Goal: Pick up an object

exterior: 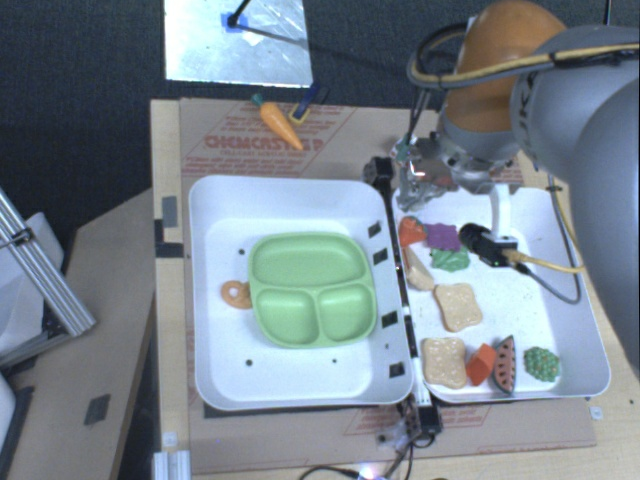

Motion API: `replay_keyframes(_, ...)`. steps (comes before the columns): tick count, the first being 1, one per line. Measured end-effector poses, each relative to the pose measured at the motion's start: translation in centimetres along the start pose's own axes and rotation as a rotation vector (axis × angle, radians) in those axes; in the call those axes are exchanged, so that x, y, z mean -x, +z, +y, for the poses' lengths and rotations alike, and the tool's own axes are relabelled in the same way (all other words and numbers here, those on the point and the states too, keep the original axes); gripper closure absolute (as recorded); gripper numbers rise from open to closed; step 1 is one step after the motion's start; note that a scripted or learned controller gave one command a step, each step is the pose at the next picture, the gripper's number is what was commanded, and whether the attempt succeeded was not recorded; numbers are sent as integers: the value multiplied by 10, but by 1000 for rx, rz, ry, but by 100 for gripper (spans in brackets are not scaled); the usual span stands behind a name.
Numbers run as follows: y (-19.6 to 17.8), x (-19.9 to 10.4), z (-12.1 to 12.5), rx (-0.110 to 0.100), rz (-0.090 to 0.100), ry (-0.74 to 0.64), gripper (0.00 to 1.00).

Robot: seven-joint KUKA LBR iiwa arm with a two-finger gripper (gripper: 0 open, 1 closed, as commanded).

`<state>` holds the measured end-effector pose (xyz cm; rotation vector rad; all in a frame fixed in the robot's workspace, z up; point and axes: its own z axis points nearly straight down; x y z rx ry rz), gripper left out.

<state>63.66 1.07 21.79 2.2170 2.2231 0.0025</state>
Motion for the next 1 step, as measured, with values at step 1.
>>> replay_keyframes(1,1,0,-1,-1,0,0,100)
